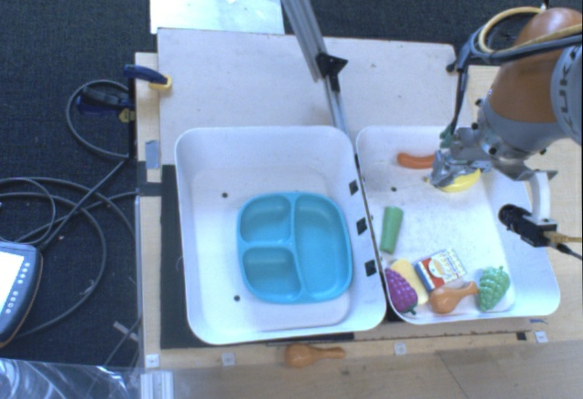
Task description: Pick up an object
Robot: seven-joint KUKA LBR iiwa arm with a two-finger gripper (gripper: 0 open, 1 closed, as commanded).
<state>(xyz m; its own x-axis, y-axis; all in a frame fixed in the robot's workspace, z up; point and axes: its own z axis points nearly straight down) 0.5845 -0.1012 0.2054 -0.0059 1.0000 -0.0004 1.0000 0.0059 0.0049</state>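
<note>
Tool (448,173) low in the right bin (533,301), at its far end, sitting directly over a yellow toy (463,181). Yellow piece pokes out just below and right of the fingertips, touching or nearly so. Cannot tell from this angle whether the tool is open, closed, or actually gripping it.

Orange carrot-like piece (415,160) lies just left of the tool, long axis running left-right.

Yellow toy: small, rounded, bright, mostly hidden under the tool; exact shape unclear. Likely target, judging by position.

Well apart, at the bin's near end: green cylinder (392,229), purple grapes (401,289), green grapes (493,287).
</note>
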